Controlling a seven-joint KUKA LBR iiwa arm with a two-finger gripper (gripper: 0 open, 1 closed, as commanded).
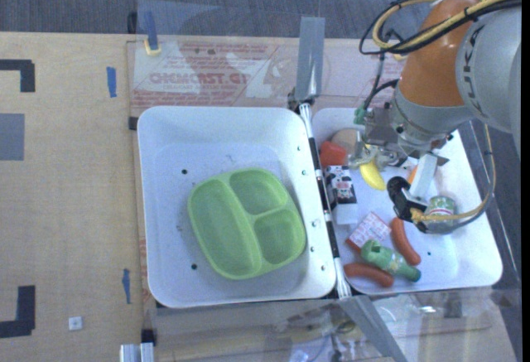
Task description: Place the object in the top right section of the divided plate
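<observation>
Divided plate (246,224): we find this green three-section plate lying flat in the left bin (166,137), towards its lower half, with all sections bare. We cannot tell which item is the object to be placed; the candidates all lie in the right bin (484,257). There we note a red round item (333,153) near the dividing wall, a yellow banana-like piece (373,176) just beside it, a small black-and-white box (341,186), a pink patterned packet (368,229), a green bottle (389,259), two red sausage shapes (404,241) and a small can (441,207). The jaws (389,155) sit over the upper part of the right bin, above the yellow piece. We cannot tell how far apart they stand, nor whether they grip anything. Both bins rest on the counter (66,211).
</observation>
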